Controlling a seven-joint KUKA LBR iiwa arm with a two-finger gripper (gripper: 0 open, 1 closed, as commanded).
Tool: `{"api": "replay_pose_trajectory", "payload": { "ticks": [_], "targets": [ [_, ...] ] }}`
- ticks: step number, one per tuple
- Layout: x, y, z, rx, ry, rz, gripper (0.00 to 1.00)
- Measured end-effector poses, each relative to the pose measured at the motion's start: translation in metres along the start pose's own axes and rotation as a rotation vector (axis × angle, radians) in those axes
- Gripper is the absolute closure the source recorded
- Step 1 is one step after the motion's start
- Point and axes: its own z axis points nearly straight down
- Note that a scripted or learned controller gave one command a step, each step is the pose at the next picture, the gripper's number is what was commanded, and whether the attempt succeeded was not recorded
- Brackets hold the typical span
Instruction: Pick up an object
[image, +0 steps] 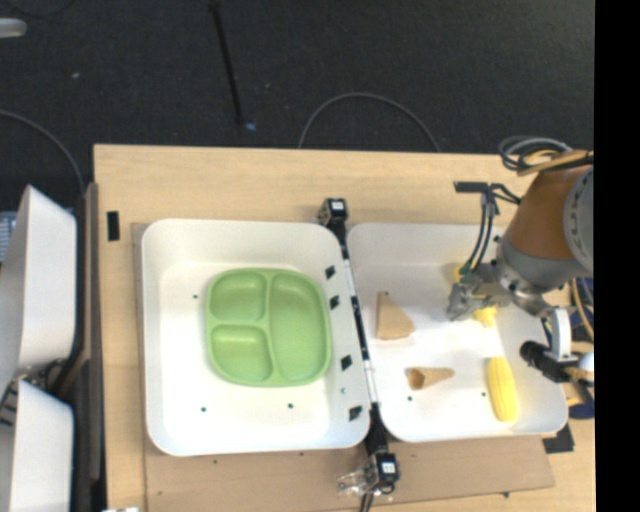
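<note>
Pale, light-wood bench (250, 180) under everything, and around it a dark, near-black floor (150, 70) crossed by thin dark cables. Two white bins: the left bin (170, 410) carries a light green divided plate (268, 326) (one even shade right across its compartments), the right bin (410, 250) is dotted with food-coloured pieces. There's a tan wedge (393, 321), a smaller orange-tan cone (429, 377), a bright yellow corn cob (502, 389). A second yellow piece (484, 316) shows by the metallic grey gripper (462, 301). The arm (545, 225) above it is brownish orange, meeting grey.
</note>
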Motion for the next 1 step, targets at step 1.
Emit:
{"api": "replay_pose_trajectory", "payload": {
  "ticks": [1],
  "targets": [
    [-0.0009,0.0013,-0.0433,-0.001,0.0,-0.005,1.0]
  ]
}}
